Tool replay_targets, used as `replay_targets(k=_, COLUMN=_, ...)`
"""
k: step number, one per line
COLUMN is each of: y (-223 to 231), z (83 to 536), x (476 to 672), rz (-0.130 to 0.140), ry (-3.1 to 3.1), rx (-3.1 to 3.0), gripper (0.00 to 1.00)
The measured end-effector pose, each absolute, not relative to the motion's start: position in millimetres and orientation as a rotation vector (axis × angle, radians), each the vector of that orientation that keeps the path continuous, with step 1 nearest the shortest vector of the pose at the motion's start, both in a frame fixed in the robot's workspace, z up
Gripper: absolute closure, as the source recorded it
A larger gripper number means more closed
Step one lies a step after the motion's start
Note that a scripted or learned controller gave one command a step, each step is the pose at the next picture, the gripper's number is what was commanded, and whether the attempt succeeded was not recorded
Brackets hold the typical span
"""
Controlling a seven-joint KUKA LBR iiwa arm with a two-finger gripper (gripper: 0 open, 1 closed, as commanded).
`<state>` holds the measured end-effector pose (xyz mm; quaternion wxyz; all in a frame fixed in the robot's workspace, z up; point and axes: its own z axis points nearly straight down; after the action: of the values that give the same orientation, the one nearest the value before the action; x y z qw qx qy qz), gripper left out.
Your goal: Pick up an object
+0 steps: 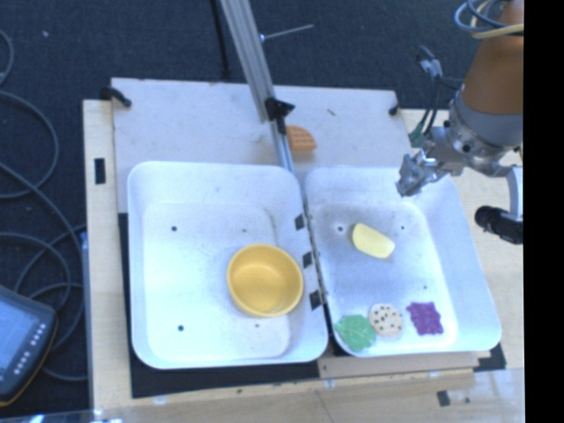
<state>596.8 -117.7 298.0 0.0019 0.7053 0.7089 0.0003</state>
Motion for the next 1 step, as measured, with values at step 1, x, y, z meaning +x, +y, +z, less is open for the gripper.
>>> replay_targets(k=1, y=-70.3, z=286.7, x=615.7, rz=0.002, ry=2.225, rx=2.213, gripper=1.0)
